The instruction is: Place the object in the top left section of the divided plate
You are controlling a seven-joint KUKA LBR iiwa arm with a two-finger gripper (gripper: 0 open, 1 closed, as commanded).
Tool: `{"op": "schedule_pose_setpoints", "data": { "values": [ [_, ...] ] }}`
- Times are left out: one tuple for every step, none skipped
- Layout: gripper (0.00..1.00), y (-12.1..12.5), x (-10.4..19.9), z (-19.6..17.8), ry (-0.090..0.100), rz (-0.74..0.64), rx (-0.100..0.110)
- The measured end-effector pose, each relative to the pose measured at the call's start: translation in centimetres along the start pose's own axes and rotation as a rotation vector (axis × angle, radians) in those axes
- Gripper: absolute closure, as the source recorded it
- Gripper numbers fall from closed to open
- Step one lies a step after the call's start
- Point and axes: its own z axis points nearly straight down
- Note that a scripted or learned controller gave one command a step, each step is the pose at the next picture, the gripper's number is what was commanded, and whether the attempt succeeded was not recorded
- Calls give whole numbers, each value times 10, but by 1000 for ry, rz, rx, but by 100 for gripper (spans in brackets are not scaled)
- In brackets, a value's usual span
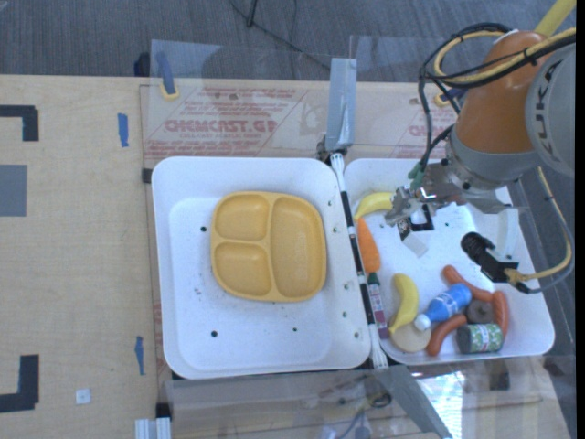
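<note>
- The gripper point(409, 210) hangs over the far part of the right bin point(535, 332), below the grey arm with its orange band point(498, 90); whether it is apart or together I cannot tell, and nothing can be made out in it.
- Just left of the gripper a banana point(370, 203) lies against the bin's far left corner.
- Nearer along the bin's left wall lies an orange carrot point(367, 246).
- In the near part of the right bin sit a second banana point(405, 301), a blue bottle point(445, 305) with a white cap, red sausages point(466, 280), and a small green can point(481, 338), crowded together.
- The left bin point(183, 337) holds the yellow divided plate point(271, 245), lying flat near its middle, well apart from the gripper.
</note>
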Motion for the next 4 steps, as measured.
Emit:
{"op": "schedule_pose_setpoints", "data": {
  "values": [
    [100, 34, 94, -18, 0, -109, 0],
    [100, 77, 181, -35, 0, -112, 0],
    [100, 116, 247, 43, -1, -152, 2],
    [100, 118, 250, 53, 2, -108, -4]
  ]
}}
